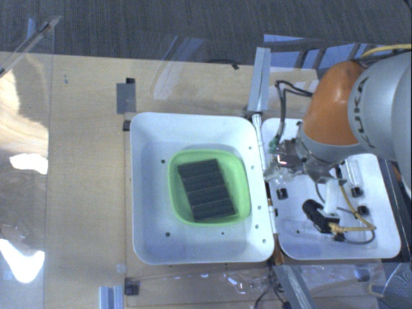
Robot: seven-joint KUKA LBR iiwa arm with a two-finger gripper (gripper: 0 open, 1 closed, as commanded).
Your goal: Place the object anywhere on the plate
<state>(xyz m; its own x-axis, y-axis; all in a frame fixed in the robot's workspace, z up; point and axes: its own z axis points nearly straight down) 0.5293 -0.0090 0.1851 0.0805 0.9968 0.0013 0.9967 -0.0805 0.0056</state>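
**A:** Where is the gripper point(291, 161)?

**B:** It hangs over the right bin point(386, 237), above its left part, close to the side that faces the other bin. The grey arm point(386, 102) with the orange band point(331, 108) reaches in from the right of the view and covers much of the gripper from above.

**A:** Is it spread or pressed together?

**B:** I cannot tell. The wrist hides this part, so I also cannot say if it pinches something.

**A:** And the thing of the task?

**B:** It is a dark ribbed block point(206, 190), rectangular, with grooves running across it. It lies flat on the green plate point(177, 172), about in the middle and fully inside the raised rim. Its long side is turned a little against the edges of the plate.

**A:** Where does the plate stand?

**B:** On the floor of the left bin point(148, 192), nearer to this bin's right wall than to its left wall.

**A:** How does the block lie relative to the gripper?

**B:** It is to the left of the gripper in the view and a little nearer to the bottom edge. They are clearly apart. The plate's rim and the neighbouring walls of the two bins lie between them.

**A:** And around the bins?

**B:** Both stand side by side on a pale wooden bench point(77, 172).
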